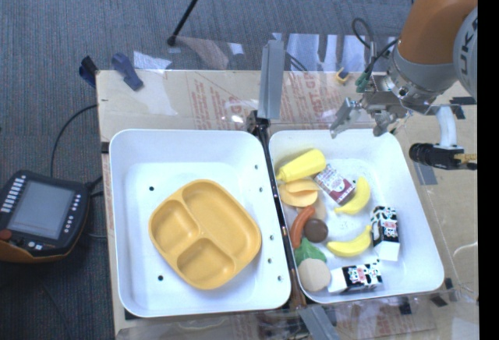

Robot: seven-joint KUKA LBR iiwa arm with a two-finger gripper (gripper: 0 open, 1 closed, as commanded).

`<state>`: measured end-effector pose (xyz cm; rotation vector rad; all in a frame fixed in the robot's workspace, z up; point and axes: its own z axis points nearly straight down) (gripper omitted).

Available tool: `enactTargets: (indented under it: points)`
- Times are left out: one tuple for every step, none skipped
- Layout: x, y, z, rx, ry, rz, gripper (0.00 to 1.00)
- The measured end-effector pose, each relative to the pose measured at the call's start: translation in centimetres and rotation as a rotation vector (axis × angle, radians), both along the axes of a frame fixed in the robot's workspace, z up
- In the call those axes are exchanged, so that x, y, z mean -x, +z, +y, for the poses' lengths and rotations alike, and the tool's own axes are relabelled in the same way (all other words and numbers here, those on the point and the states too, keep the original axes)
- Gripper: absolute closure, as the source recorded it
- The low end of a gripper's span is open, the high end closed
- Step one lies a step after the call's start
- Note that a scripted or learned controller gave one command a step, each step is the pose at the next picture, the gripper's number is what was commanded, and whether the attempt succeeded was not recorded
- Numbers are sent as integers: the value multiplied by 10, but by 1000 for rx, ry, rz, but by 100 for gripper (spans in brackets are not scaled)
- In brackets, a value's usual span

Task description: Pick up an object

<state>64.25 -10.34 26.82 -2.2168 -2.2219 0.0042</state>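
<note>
milk carton point(355, 278) front of rt bin, gripper point(365, 122) open above bin's back rim

A single fixed camera looks down at a slant on both white bins point(125, 175), arm point(437, 19) entering from the right.

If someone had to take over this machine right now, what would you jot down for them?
Gripper: open, holding nothing, raised above the far rim of the right white bin.
Right bin holds the toy food: yellow bottle-shaped piece, two yellow bananas, black-and-white milk cartons, orange sausage, brown ball.
Left white bin holds a yellow sectioned plastic tray.
Done: nothing picked up.
Left: descend, close on one item, lift.
</note>
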Motion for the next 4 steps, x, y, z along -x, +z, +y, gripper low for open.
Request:
enactTargets:
  points:
    - [-4,-156,14,0,-15,-10,0]
    - [22,-175,-37,2,-21,-13,0]
    - [21,-164,-37,2,-24,-15,100]
    - [22,-165,-37,2,-24,-13,0]
